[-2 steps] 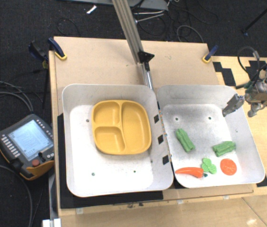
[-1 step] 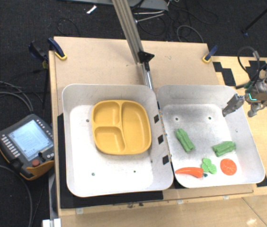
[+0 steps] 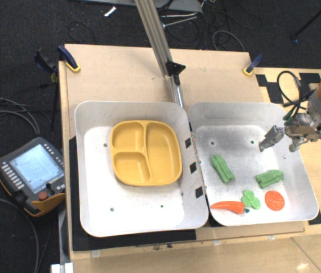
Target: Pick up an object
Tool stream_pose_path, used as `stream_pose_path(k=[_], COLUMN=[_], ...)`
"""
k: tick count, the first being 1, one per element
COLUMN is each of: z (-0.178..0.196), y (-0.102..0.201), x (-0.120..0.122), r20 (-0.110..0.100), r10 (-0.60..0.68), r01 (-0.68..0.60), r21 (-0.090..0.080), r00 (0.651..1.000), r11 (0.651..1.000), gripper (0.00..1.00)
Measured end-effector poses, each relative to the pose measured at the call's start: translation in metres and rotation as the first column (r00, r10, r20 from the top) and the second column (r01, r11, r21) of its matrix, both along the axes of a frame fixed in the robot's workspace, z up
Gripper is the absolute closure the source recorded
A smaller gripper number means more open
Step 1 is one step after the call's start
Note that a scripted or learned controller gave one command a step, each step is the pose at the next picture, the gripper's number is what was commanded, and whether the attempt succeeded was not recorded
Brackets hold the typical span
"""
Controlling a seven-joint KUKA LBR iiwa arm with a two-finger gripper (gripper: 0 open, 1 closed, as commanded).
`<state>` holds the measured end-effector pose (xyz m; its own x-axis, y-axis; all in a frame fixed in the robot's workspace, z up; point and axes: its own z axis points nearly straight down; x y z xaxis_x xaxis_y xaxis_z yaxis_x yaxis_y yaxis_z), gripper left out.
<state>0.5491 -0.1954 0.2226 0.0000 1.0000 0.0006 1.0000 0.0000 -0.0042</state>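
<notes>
gripper (image 3: 283,140): right of frame, over the right bin (image 3: 229,115), fingers spread apart, holding nothing.
targets: green piece (image 3: 222,168) mid-bin; second green piece (image 3: 269,178), red disc (image 3: 274,200), small green lump (image 3: 251,199) and orange-red carrot-like piece (image 3: 229,207) toward the lower edge.
left bin (image 3: 92,152): yellow divided tray (image 3: 147,152).
advice: probably aim for the second green piece; centre over it, straddle its narrow width, descend straight, then close.

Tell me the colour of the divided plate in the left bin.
Yellow: the three-compartment divided plate, in the camera view.
</notes>
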Motion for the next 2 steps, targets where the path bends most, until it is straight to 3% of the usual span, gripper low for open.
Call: stream_pose_path(k=[2], z=[-0.121], y=[-0.005], x=[-0.003], r20=[-0.001], r10=[0.000], r01=[0.000], r21=[0.001], r00=[1.000], r11=[1.000], gripper=[0.00])
